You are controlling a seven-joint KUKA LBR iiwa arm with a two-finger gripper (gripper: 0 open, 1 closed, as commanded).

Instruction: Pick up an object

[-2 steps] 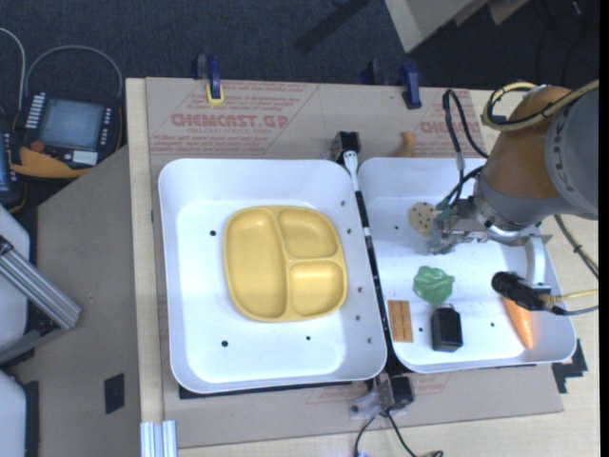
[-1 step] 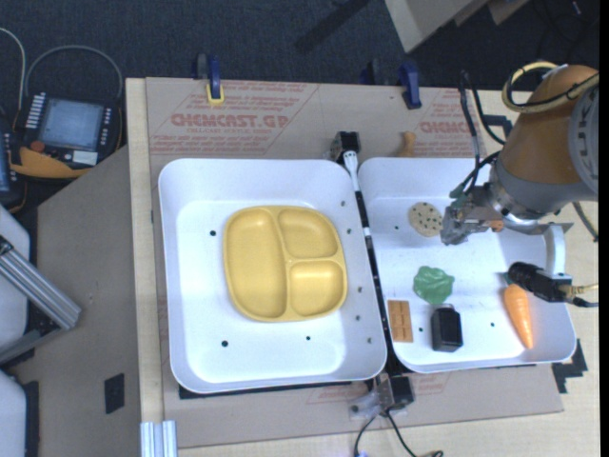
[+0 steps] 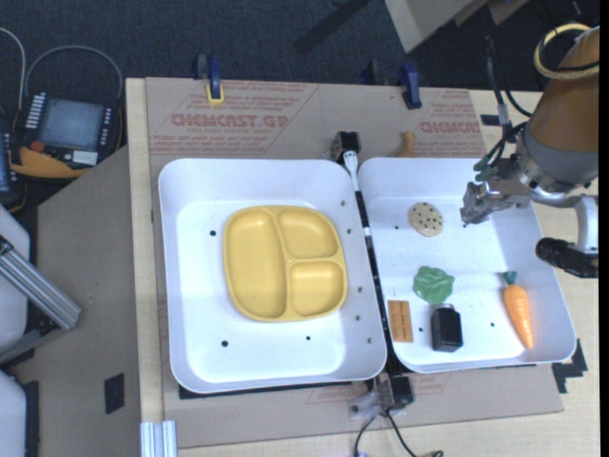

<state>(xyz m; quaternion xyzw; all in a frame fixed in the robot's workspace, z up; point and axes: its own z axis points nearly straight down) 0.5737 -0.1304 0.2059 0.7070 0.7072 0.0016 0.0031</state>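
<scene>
While the gripper (image 3: 479,205) hangs over the right bin's (image 3: 476,255) upper right part, its opening is too small and dark to judge, and nothing shows in its grasp
Nearest lies a speckled cookie (image 3: 426,219), just left of it; lower down sit a green leafy piece (image 3: 433,285), a black block (image 3: 446,329), a brown wafer (image 3: 401,320) (at the bin's left wall) and a carrot (image 3: 518,314) near the right wall. Left bin (image 3: 190,284) holds a yellow divided plate (image 3: 284,261)
</scene>
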